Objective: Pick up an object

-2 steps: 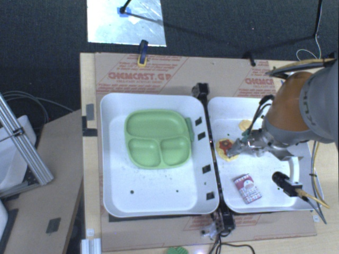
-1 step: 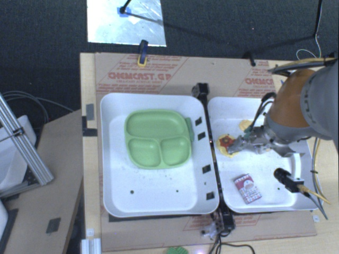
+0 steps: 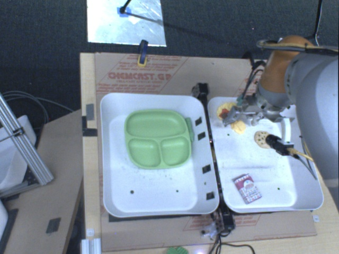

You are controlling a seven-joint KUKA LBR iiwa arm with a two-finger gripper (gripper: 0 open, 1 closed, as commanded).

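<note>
My gripper (image 3: 237, 118) hangs low over the far left corner of the right bin (image 3: 275, 194). Just beneath its tip lies a small yellow piece (image 3: 240, 127); whether they touch is unclear. Another yellow item with a red spot (image 3: 226, 108) lies just beyond the gripper, near the bin's far wall. To the right of the gripper a round tan cookie-like disc (image 3: 260, 138) rests on the bin floor. A red and white packet (image 3: 247, 187) lies near the bin's front.
The left bin (image 3: 114, 189) holds a green divided plate (image 3: 158, 138) in its middle. The grey arm with its orange band (image 3: 280, 67) reaches in from the right, above the right bin's far edge.
</note>
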